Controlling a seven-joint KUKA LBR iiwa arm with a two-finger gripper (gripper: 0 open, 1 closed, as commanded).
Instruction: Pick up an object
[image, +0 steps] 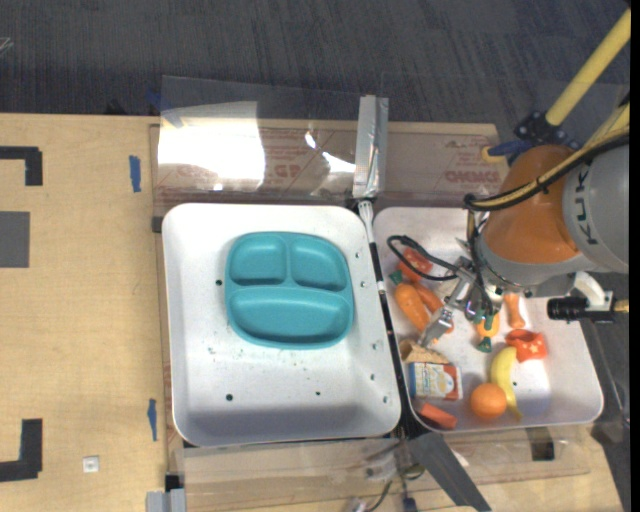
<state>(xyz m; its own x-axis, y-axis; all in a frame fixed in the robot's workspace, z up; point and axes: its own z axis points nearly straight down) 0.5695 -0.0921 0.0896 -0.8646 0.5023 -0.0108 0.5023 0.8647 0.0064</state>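
KUKA arm's gripper (440, 328) is hanging low in the right bin (585, 395), silver fingers reaching toward the orange carrot (413, 300) at the bin's left wall; whether they're apart or together can't be told from this angle, & nothing is showing between them. The carrot, prob. light hard plastic w/ a smooth tapered body, is looking slippery; judged best taken across its thicker middle. Nearby are lying a small printed carton (435, 380), a round orange fruit (488, 400), a curved yellow banana (505, 368) & a red piece (529, 345). The left bin (200, 380) is carrying a matte teal divided plate (290, 288).
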